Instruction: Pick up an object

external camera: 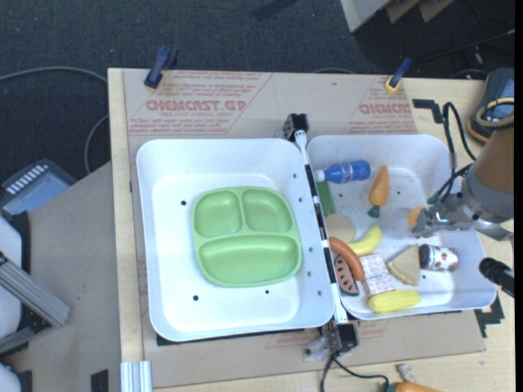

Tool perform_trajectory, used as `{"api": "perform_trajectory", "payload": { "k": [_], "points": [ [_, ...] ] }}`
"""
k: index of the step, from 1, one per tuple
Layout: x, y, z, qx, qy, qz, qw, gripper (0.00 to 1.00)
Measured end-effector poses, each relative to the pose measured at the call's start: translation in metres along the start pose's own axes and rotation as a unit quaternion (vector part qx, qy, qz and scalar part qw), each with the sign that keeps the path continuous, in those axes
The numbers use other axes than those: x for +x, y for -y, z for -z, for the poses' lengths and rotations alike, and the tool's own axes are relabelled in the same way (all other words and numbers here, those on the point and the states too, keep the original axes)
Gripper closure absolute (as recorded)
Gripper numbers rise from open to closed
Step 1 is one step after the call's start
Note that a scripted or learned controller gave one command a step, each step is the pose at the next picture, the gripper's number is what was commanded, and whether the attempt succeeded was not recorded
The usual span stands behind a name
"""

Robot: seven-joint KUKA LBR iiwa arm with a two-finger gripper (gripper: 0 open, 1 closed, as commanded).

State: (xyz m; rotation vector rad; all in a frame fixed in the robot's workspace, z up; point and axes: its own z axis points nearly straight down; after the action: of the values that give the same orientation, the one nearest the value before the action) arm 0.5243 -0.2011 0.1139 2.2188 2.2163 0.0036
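White right bin (409, 147), toys inside; fingers (431, 217) low at its right side, spread unclear.

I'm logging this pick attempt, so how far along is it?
Done: the gripper has reached into the right bin, near its right wall. In hand: nothing visibly; whether it has grasped anything is unclear. Left: seizing and lifting an item; the carrot, banana, corn and blue bottle all lie in the bin.

We count two white bins (155, 219): left of the divider, one green divided plate (245, 237); right of it, one blue bottle (345, 171), one carrot (379, 186), one banana (365, 241), one corn cob (394, 301).
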Motion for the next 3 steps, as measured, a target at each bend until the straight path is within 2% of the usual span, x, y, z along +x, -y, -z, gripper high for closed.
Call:
{"api": "perform_trajectory", "payload": {
  "k": [1, 2, 3],
  "points": [
    [0.05, -0.038, 0.066, 0.002, -0.001, 0.002, 1.0, 1.0],
    [0.05, -0.038, 0.066, 0.002, -0.001, 0.001, 1.0, 0.0],
    [-0.008, -0.027, -0.029, 0.002, -0.001, 0.001, 1.0, 0.0]
  ]
}}
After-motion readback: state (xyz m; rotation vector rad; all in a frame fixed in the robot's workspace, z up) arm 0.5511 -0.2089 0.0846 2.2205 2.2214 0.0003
